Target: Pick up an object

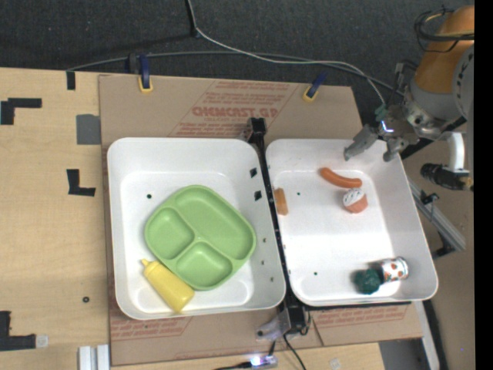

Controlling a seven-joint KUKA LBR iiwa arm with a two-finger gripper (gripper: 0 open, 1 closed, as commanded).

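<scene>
My gripper (372,151) hangs over the far right corner of the right bin (339,291), open, with nothing between its fingers. Just in front of it and to its left lies an orange-red sausage (341,178). A small white and orange piece (354,200) sits right below the sausage. A short orange stick (281,201) rests by the bin's left wall. A dark green lump (368,281) touches a white item with red spots (394,269) at the near right corner.
The left bin (123,206) holds a green divided plate (200,236) and a yellow bottle (166,284) at its near left. Black clips (257,129) join the two bins at the middle. Cables run across the dark back area.
</scene>
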